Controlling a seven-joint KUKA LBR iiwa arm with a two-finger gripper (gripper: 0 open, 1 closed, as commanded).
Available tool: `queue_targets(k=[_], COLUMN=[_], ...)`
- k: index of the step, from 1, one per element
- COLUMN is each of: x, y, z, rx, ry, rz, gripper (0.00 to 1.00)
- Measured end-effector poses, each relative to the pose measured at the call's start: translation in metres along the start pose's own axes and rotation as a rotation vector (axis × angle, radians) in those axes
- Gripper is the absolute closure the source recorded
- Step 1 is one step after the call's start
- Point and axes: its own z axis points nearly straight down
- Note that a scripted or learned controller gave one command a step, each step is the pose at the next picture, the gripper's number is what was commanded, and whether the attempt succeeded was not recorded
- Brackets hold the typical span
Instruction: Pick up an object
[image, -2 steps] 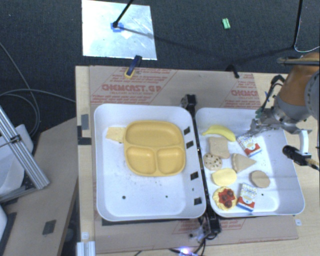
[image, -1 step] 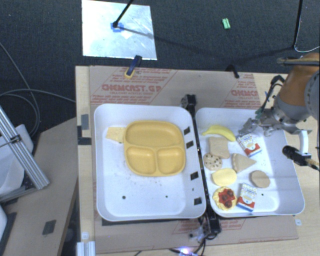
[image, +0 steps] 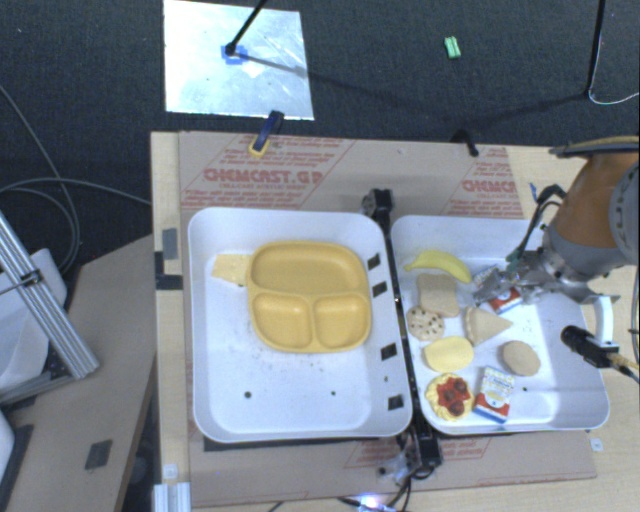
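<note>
My gripper (image: 495, 288) reaches in from the right and hangs low over the upper middle of the right bin (image: 575, 400). Right beside its tip lies a small red and white item (image: 507, 299), partly hidden by the gripper. Around it are a yellow banana (image: 437, 263), a tan bread slice (image: 438, 294), a pale wedge (image: 486, 325) and a chocolate chip cookie (image: 425, 322). Nearer the front lie a yellow round piece (image: 448, 353), a brown oval piece (image: 520, 357), a small pizza (image: 450, 395) and a red and white carton (image: 495, 392).
The left bin (image: 215, 400) holds a yellow divided plate (image: 307, 296) and a pale yellow slice (image: 230, 268) at the plate's left. A black clip divider (image: 390, 300) runs between the bins. The grey arm with its orange band (image: 600, 205) stands over the right bin's far right corner.
</note>
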Motion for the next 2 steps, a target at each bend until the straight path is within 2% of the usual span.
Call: queue_targets(k=[1, 2], x=[0.0, 0.089], y=[0.003, 0.044], z=[-0.013, -0.002], rx=[-0.009, -0.002], ry=[-0.002, 0.0], rz=[-0.001, -0.011], gripper=[1.0, 1.0])
